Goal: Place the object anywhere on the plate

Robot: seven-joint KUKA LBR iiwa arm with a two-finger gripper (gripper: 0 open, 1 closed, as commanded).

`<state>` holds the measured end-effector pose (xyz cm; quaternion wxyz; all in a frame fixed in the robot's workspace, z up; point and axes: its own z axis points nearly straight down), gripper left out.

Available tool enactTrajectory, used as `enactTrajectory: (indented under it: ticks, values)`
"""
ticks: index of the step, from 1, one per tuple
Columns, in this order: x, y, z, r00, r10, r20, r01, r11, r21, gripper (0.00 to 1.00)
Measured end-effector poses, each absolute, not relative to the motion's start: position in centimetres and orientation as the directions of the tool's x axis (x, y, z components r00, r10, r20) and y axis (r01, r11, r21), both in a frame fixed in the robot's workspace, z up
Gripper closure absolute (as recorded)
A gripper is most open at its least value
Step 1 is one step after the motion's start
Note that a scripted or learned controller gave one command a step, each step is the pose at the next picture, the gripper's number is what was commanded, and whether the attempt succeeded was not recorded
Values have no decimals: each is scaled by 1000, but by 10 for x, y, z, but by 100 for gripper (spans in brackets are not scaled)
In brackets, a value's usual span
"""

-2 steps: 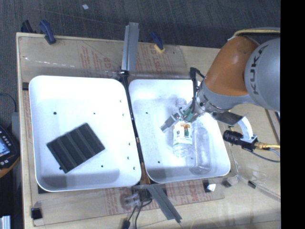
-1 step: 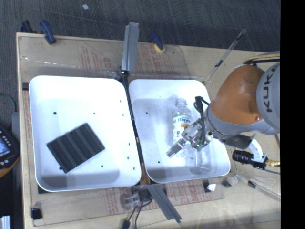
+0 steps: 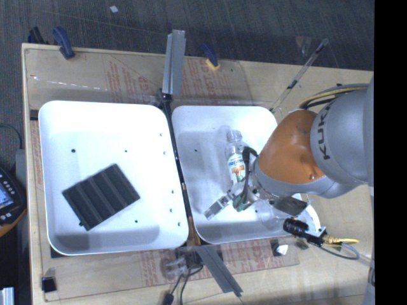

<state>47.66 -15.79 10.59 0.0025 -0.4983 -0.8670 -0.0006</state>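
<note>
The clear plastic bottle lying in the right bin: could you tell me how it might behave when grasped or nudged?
The bottle lies on its side, so it would probably roll if nudged. It looks clear and thin-walled, so likely light, perhaps squashy. Its smooth surface may slip.

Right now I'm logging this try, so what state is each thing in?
plastic bottle: lying on its side in the right bin, not on the plate.
dark ribbed plate: flat in the left bin, nothing on it.
gripper: low in the right bin, beside the bottle's lower end.

bins (image 3: 102,116): white | plate (image 3: 100,196): dark grey, ribbed | bottle (image 3: 236,157): clear, orange-blue label | arm (image 3: 318,151): grey, orange band
</note>
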Motion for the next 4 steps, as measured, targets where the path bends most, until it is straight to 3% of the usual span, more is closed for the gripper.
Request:
enactTrajectory:
  ticks: [2, 3, 4]
  values:
    - [477, -158, 106, -503, 864, 5, 864, 503, -1, 0]
    - [506, -176, 91, -495, 869, 7, 869, 495, 0, 0]
    - [506, -177, 91, -494, 869, 7, 869, 494, 0, 0]
